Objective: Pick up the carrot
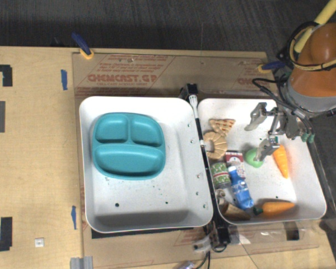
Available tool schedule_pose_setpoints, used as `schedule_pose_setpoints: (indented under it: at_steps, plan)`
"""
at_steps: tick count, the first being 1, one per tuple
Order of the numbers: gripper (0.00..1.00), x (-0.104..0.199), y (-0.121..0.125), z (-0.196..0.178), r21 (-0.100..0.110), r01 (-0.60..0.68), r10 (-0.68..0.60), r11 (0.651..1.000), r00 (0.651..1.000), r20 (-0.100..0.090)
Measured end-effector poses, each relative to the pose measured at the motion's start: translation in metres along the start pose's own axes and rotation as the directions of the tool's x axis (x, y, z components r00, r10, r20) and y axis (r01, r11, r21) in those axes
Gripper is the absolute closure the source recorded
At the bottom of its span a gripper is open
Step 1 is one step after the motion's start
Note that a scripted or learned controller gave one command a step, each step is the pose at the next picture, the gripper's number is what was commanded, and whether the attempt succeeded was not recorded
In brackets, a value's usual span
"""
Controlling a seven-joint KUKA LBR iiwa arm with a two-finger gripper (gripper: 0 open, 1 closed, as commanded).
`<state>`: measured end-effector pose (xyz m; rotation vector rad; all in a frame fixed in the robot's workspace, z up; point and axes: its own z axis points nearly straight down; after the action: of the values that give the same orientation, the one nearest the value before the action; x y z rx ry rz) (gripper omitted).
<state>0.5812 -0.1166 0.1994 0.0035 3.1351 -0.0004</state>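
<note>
Hovering in the right bin (311,203) at its 1 o'clock, gripper (267,133) has jaws spread, nothing between them — one finger tip beside the green piece (254,157). Carrot (281,161) lies just at its 4 o'clock, a second carrot (275,208) at 6. Best shift toward 4, straddle the narrow width, then close.

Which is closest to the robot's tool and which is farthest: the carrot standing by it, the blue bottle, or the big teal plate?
Seen from the camera view, starting from the tool:
1. The carrot, just below the tool in the right bin.
2. The blue bottle, lower in the same bin, toward the middle divider.
3. The teal plate, far off in the left bin.
</note>
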Motion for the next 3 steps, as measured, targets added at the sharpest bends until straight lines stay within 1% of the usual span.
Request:
schedule_pose_setpoints:
  at_steps: [1, 2, 3]
  plan:
    - [0.0, -0.011, -0.057, 0.042, 0.0, 0.209, -0.209, 0.978, 0.978, 0.0]
    - [0.0, -0.015, -0.086, 0.103, 0.001, 0.23, -0.23, 0.973, 0.973, 0.004]
    - [0.0, 0.006, -0.106, 0.111, 0.0, 0.177, -0.177, 0.984, 0.984, 0.004]
